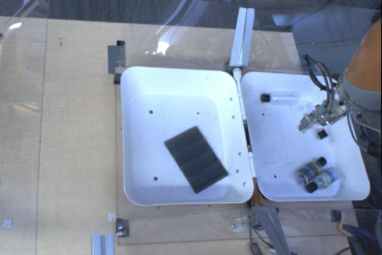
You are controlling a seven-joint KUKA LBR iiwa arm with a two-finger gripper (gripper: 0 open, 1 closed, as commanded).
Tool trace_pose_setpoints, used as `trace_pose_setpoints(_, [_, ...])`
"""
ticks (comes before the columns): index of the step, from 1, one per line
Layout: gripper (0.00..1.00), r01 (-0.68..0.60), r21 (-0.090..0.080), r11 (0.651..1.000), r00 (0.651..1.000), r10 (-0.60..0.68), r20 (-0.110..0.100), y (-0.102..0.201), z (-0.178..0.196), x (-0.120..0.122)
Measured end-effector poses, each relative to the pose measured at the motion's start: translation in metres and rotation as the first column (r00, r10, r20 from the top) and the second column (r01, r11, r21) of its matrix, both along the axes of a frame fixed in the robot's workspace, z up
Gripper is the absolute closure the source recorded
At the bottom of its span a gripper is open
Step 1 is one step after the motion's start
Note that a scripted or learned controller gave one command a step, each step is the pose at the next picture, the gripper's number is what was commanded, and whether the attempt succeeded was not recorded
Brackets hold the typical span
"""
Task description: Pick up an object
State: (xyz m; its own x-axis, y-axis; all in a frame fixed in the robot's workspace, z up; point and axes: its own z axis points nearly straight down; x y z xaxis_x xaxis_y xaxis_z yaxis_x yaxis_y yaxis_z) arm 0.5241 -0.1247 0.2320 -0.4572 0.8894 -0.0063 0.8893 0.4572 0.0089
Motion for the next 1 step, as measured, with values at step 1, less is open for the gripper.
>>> trace_pose_setpoints(1, [1.00,-0.504,-0.007,0.864,0.864,0.504,-0.002,-0.0481,-0.0067,0.0093])
